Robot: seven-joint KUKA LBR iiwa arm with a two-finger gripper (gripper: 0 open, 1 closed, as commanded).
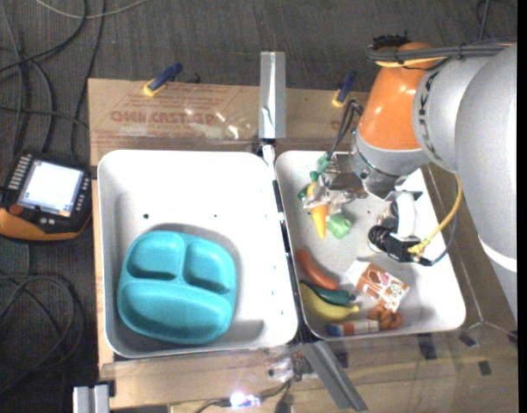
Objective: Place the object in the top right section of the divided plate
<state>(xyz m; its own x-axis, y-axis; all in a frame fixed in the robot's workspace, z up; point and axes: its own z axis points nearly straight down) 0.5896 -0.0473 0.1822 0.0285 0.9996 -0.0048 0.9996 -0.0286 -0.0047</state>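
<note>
Divided plate (178, 287): turquoise, rounded-square, three sections, two smaller ones along the far side and one long one along the near side. It lies flat in the left bin (117, 179), toward the bin's near left corner, casting a soft shadow on the white floor.

Object for placing: not identifiable with certainty. A toy carrot (319, 218), orange with a green top, sits in the upper part of the right bin (452, 304), directly under the gripper (332, 188); a small green piece (339, 226) lies just beside it.

Gripper: poised over the far left part of the right bin, at the carrot's leafy end. Its fingers merge with the toys beneath, so whether they are apart, together or clamped on anything cannot be told.

Arm (435, 110): grey, with an orange band above the wrist, entering from the right; a yellow cable (442, 222) loops beside a black fitting.

Other contents, right bin: a reddish sausage-shaped toy (317, 270), a banana (325, 305) with a dark green item lying across it, a small printed packet (382, 287) with an orange-red design, and small brown pieces (385, 320) at the near edge.

Writing: red lettering on the brown board (173, 117) behind the bins, too faint and glare-washed to read. The packet's print is too small to make out.

Surroundings: a teach pendant (44, 194) with a lit screen at the left, on dark carpet with cables; blue and yellow clamps (162, 78) on the board's far edge.
</note>
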